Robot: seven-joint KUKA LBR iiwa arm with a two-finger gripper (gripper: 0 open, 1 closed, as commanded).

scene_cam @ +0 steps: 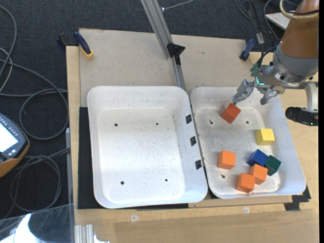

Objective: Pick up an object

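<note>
The right bin point(283, 135) holds several small cubes. A red-orange cube point(230, 113) lies tilted near the bin's back. My gripper point(254, 94) hangs over the bin's back edge, just up and right of that cube. Its fingers point(243, 92) are spread open with nothing between them. Further forward lie a yellow cube point(265, 135), an orange cube point(226, 159), a blue cube point(257, 157), a green cube point(273, 164) and two more orange cubes point(259, 173) point(245, 182), bunched at the front right.
The left bin point(96, 135) stands beside the right one. A slanted metal pole point(162, 29) rises behind the bins. Blue clamps point(83, 43) point(247, 49) grip the bench's back corners. Cables lie on the floor to the left.
</note>
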